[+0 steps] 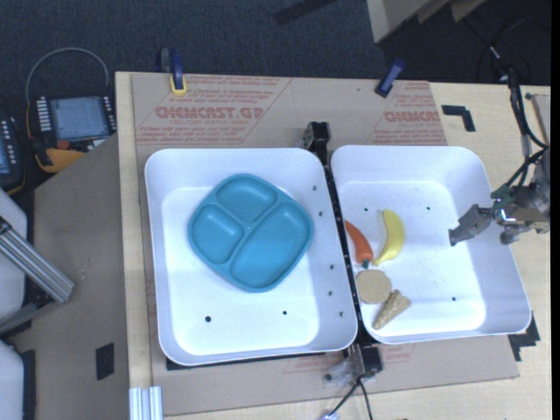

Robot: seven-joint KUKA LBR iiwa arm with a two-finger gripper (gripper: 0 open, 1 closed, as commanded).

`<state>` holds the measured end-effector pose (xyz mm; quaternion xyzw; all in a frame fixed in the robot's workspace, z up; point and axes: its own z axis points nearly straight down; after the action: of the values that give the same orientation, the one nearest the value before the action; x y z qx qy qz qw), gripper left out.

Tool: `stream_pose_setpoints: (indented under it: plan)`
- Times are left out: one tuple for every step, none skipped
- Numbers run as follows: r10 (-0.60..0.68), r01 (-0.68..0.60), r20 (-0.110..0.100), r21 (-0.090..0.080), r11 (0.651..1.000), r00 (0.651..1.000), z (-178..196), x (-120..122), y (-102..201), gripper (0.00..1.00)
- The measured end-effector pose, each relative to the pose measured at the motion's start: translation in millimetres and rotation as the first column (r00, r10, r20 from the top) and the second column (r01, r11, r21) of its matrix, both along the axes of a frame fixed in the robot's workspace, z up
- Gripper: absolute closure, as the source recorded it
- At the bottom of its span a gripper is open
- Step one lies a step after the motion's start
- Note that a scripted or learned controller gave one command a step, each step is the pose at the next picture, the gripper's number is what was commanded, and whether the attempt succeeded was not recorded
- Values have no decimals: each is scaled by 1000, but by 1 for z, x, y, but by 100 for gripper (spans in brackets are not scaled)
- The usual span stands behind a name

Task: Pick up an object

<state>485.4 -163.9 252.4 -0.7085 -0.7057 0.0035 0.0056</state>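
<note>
- Nearest the camera, at the front of the right-hand shallow white plastic bin (503, 309), lies a tan, cone-shaped waffle piece (391, 308), tilted, its upper end touching a flat, round beige biscuit-like disc (374, 285).
- Behind the disc, against the wall that the right-hand bin shares with its neighbour, rests an orange-red, carrot-shaped toy (359, 242); just beside it, on the side away from that wall, lies a curved yellow plastic banana (391, 234). The two look close to touching, though contact cannot be confirmed.
- These four items form one cluster in the part of the right-hand bin nearest the shared wall; any of them could serve as the object to be picked up.
- At the opposite rim of the right-hand bin, well apart from the cluster, the grey two-finger gripper (462, 231) hangs over the bin floor. A dark finger (468, 226) points toward the cluster. Nothing is visible between the fingers, but whether they are spread or closed cannot be told at this size.
- Progress, as judged: no object is lifted or grasped, so the pick is not yet done. What remains is the reach across the right-hand bin to the cluster, the closing on one item, and the lift.
- Left of the shared wall, the left-hand shallow white plastic bin (175, 322) holds a single teal, rounded, three-compartment plastic plate (251, 232), lying flat near its middle, its compartments bare.
- Both bins sit on a brown cardboard sheet (262, 112) printed with red lettering.
</note>
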Motion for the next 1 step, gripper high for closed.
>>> stream_pose_setpoints:
  plan:
    - [4, -4, 13, -3, 1000, 1000, 6, 3, 0, 0]
